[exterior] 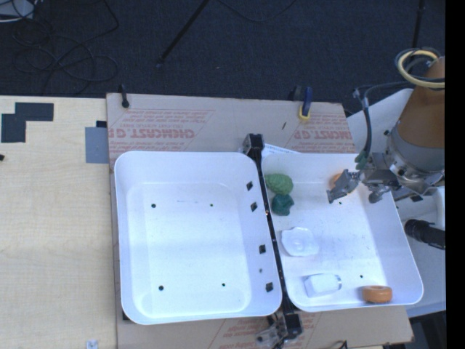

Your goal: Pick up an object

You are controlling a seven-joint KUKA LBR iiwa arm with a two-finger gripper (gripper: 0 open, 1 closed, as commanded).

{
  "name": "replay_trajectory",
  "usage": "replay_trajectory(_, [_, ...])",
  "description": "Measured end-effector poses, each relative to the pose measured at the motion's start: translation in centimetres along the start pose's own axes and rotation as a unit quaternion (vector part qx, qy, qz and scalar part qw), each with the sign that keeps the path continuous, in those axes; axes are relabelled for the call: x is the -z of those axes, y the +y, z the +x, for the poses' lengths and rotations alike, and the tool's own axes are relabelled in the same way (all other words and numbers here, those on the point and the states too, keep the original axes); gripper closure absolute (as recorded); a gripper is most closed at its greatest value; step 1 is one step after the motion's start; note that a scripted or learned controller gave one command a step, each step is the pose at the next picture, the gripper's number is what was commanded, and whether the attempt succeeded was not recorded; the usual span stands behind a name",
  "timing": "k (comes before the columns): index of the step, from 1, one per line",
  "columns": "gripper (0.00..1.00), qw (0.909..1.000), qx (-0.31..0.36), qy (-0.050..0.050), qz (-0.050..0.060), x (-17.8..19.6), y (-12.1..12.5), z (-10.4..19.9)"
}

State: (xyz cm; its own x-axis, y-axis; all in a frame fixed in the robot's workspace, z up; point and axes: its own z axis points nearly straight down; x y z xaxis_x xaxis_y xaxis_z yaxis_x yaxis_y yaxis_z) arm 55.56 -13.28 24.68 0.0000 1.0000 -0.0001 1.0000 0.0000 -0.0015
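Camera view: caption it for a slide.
Pincer hovers over right bin holding green lumps, white pieces and orange ring.

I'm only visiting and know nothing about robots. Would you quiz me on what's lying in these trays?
1. True or false: the green lump lies in the right bin.
2. Which sits nearest the right bin's front right corner? A) orange ring B) white lid C) teal lump
3. Fill in: the gripper hangs over the ____ bin.

Key: 1 true; 2 A; 3 right.
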Motion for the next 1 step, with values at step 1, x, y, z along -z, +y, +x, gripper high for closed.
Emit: replay_trajectory(1, [0.0, 1.0, -0.003, -0.001, 0.0, -0.3, -0.32, -6.81])
